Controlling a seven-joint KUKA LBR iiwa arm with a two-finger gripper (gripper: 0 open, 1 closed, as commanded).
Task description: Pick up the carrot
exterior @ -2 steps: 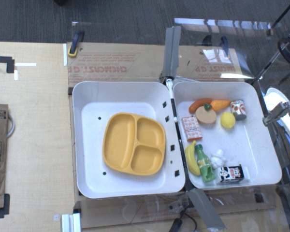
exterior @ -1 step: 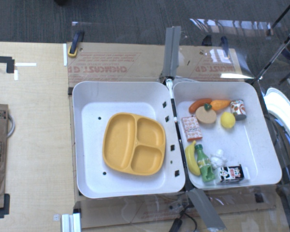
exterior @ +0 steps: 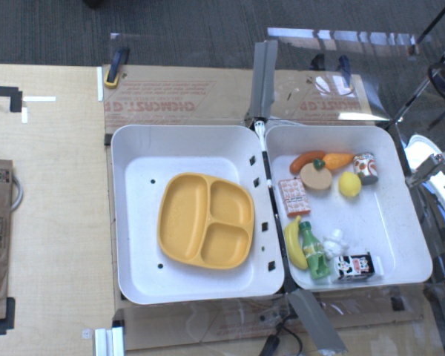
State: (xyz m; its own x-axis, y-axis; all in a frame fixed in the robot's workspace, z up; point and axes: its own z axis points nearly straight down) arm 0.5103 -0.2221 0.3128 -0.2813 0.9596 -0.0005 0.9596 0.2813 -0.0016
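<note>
The cardboard sheet [exterior: 170, 95] bears mirrored red print, seemingly "CHEM021.GR".

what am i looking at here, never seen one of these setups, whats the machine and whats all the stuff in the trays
This is one camera fixed above a workbench, looking down at a slant. Two shallow white bins sit side by side. The left bin holds a yellow divided plate. The right bin holds toy groceries: an orange carrot, which a robot arm is meant to pick up, beside a sausage, a lemon, a small can, a banana, a green bottle and a small carton. Nothing is being held.
</note>
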